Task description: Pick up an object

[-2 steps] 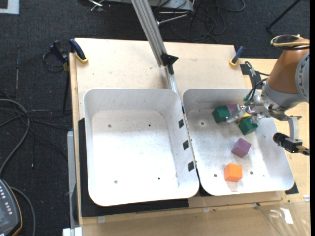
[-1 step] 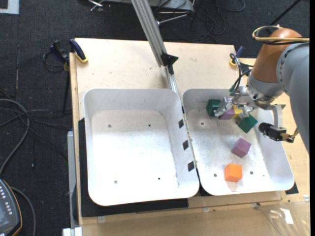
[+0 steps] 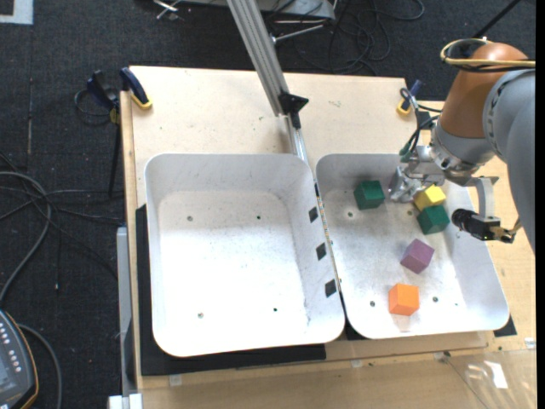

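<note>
The right bin (image 3: 477,301) holds several blocks. A green block (image 3: 369,194) lies near its back left. A yellow block (image 3: 431,197) touches a second green block (image 3: 434,219) just in front of it. A purple block (image 3: 417,255) sits mid-bin and an orange block (image 3: 404,299) lies near the front. My gripper (image 3: 404,186) hangs low over the back of this bin, between the first green block and the yellow block, close to both. Nothing can be seen held in it.
The left bin (image 3: 170,186) stands beside the right one, sharing a middle wall (image 3: 324,245). A slanted metal pole (image 3: 260,45) rises from behind the bins. Clamps (image 3: 136,90) sit at the bench's back corners. The arm's grey body (image 3: 502,118) overhangs the right bin's back right.
</note>
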Controlling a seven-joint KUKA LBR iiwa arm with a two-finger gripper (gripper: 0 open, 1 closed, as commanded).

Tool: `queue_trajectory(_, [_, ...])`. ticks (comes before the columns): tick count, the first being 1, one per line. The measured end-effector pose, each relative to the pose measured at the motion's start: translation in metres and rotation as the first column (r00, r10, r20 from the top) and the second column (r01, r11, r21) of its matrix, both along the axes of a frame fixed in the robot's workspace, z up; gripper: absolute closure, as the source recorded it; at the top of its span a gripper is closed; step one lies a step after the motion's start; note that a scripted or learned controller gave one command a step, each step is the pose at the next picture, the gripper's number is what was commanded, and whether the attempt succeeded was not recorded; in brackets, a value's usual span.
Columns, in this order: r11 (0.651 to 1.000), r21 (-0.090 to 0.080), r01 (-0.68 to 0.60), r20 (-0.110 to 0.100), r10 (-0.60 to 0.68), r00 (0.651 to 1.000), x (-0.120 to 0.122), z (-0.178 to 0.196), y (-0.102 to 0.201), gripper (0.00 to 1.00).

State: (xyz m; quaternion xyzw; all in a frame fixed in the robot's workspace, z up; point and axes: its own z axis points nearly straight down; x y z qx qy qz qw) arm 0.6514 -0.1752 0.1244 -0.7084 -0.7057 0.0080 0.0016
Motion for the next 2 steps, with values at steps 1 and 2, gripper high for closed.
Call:
queue_trajectory(1, [1.0, -0.002, -0.002, 0.004, 0.002, 1.0, 0.001, -0.003, 0.001, 0.0])
queue_trajectory(2, [1.0, 0.006, 0.01, -0.022, -0.01, 1.0, 0.008, -0.019, 0.015, 0.0])
